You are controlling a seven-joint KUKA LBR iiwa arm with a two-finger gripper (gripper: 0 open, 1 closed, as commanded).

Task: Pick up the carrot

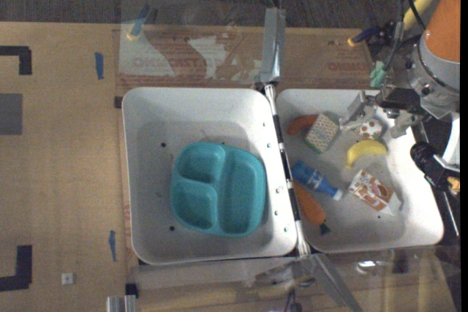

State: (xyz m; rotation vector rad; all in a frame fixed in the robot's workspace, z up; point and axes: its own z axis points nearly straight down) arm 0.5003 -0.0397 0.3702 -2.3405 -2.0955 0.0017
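Carrot [310, 205] lies in right bin [420, 234], against its left wall, just below blue bottle [315, 180]. Gripper [377, 115] hovers up-right of carrot, well apart, above banana [365, 151], fingers spread open with nothing between them. Teal tray [218, 188] left of carrot

My claw [376, 113] hangs over the far part of the right bin [417, 230], its fingers spread above a small red-and-white toy [371, 129], with nothing between them. The carrot [310, 205] lies well apart, against the bin's left wall, beside a blue bottle [316, 180]. A banana [365, 151], a patterned cube [322, 132] and a small carton [371, 191] share that bin. A teal divided plate [218, 188] sits in the left bin [146, 128] on the desk [58, 157].
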